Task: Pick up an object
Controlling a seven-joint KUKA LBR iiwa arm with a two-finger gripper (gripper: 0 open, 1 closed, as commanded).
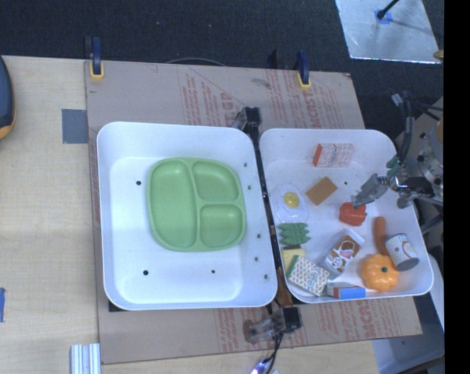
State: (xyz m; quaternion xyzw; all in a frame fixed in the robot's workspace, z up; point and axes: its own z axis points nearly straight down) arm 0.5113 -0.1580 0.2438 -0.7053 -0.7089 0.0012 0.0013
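The right bin [340, 140] holds several toy food items. Among them are a red tomato-like piece [353, 213], a brown cracker [322, 191], a fried egg [291, 201], an orange-and-white packet [333, 155], an orange pumpkin [379, 273] and a small can [401, 252]. My gripper [381, 188] reaches in over the bin's right side. It hangs just above and to the right of the red piece, and I see nothing held in it.
The left bin [125, 283] holds a green divided plate [196, 203]. A green leafy piece [293, 233], a yellow block [291, 257], a patterned box [307, 276] and a small carton [343, 255] crowd the right bin's front. A sausage [379, 228] lies beside the can.
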